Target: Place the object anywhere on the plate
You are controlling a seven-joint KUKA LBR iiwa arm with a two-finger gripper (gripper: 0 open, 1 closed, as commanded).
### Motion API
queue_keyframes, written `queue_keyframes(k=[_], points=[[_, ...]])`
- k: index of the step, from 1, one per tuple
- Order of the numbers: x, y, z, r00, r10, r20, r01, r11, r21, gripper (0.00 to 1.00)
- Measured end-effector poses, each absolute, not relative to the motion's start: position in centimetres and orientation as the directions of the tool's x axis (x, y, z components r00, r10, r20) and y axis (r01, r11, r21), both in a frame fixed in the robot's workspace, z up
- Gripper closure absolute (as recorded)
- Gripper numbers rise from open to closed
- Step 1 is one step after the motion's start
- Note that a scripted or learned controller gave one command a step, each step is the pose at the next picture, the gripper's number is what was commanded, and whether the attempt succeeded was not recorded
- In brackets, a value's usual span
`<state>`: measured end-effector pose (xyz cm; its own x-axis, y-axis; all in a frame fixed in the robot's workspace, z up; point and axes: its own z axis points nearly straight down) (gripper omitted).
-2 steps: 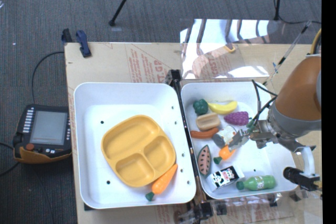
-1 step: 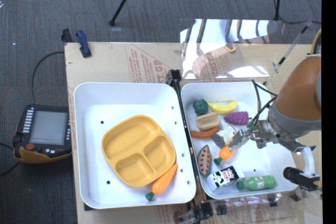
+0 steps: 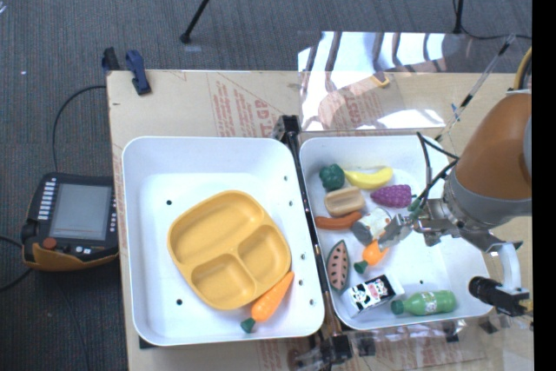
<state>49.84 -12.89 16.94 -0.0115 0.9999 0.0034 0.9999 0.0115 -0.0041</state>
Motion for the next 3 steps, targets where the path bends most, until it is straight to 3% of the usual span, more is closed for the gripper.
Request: queue_keyframes(k=[3], points=[[49.84, -12.89, 16.94, -0.011, 1.000, 0.003, 1.000, 0.011, -0.004, 0.00]])
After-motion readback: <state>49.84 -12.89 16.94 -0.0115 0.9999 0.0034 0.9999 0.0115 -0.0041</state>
